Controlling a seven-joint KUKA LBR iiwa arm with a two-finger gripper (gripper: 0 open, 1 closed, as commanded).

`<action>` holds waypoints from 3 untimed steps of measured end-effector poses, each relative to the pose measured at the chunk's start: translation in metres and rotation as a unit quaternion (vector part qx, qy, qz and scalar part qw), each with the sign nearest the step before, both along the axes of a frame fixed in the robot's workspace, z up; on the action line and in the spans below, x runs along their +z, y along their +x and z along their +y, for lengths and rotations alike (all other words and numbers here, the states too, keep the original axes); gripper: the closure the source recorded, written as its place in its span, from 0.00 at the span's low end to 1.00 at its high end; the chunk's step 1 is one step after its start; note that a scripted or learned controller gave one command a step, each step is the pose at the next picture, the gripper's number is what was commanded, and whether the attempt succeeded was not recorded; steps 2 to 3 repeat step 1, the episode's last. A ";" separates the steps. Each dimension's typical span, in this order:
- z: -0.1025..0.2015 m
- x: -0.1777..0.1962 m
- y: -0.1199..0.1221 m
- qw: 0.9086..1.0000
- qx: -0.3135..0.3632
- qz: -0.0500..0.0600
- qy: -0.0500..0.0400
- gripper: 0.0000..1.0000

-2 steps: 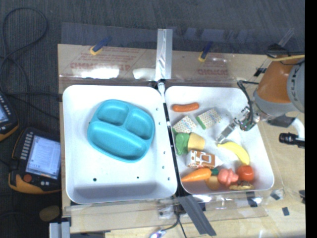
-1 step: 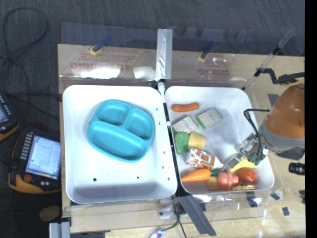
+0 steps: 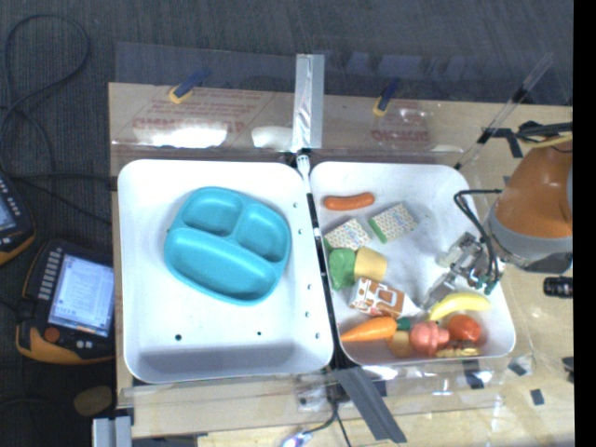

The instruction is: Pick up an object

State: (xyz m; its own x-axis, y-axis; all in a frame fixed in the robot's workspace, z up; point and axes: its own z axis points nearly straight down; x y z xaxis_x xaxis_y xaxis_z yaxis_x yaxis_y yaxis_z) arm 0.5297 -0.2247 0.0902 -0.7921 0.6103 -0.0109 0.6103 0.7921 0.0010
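The right bin (image 3: 428, 177) holds several toy foods: a sausage (image 3: 347, 200), a green-and-white packet (image 3: 391, 222), a second packet (image 3: 346, 234), a green pepper (image 3: 341, 266) next to a yellow cup (image 3: 371, 264), a small orange carton (image 3: 377, 297), a carrot (image 3: 371, 329), a banana (image 3: 458, 304), a red tomato (image 3: 467, 328) and a pink piece (image 3: 426, 337). My gripper (image 3: 447, 280) is low in the right bin near its right wall, just above the banana. I see nothing held in it.
The left bin (image 3: 149, 324) holds a blue divided plate (image 3: 228, 242). A metal divider strip (image 3: 308, 110) stands between the bins at the back. Handheld devices (image 3: 65, 296) lie on the floor at the left. The arm's orange band (image 3: 540, 198) hangs over the right bin's edge.
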 end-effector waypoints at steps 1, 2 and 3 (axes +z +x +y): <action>0.000 0.011 0.002 1.000 0.000 -0.004 -0.001 1.00; 0.000 0.011 0.002 1.000 0.000 -0.004 -0.001 1.00; 0.000 0.011 0.002 1.000 0.000 -0.004 -0.001 1.00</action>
